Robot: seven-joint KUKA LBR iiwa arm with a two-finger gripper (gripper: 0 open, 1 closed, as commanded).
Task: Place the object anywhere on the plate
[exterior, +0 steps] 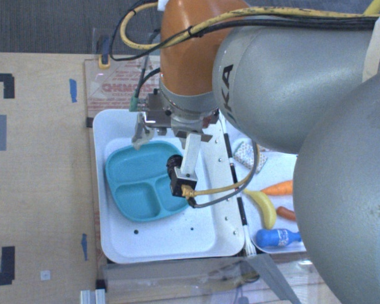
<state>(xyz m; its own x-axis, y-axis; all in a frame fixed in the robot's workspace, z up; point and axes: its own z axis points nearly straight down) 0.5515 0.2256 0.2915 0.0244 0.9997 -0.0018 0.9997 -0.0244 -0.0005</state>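
Observation:
A light blue plate point(141, 183) with three compartments lies in the left white bin point(164, 242), towards its left side. My gripper point(140, 137) hangs over the plate's far left rim, under the orange band of the wrist. The wrist hides most of the gripper, and I see no object in it. The plate's compartments look bare where they show. The arm covers the plate's far right corner.
The right bin point(285, 170) holds a yellow banana point(263, 208), an orange carrot point(279, 187), a blue bottle-shaped toy point(276, 237), a small red piece point(287, 214) and a white patterned thing point(244, 152). The big grey arm covers much of that bin.

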